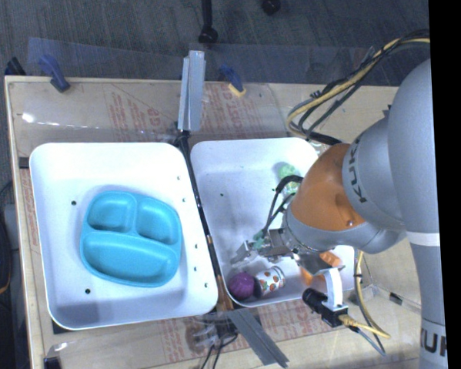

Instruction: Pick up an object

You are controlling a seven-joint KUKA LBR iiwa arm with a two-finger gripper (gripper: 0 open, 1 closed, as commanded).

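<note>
The arm [384, 179] leans over the right bin [230, 180], so its claw [257, 249] hangs just above the purple ball [241, 284] and small jar [270, 279] near this bin's front wall; I cannot tell its state.

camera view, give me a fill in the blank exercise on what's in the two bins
1. The blue tray lies in the ____ bin.
2. The tray has ____ compartments.
3. The purple ball lies in the ____ bin.
4. The band on the arm is ____.

Missing words: left; three; right; orange
</note>
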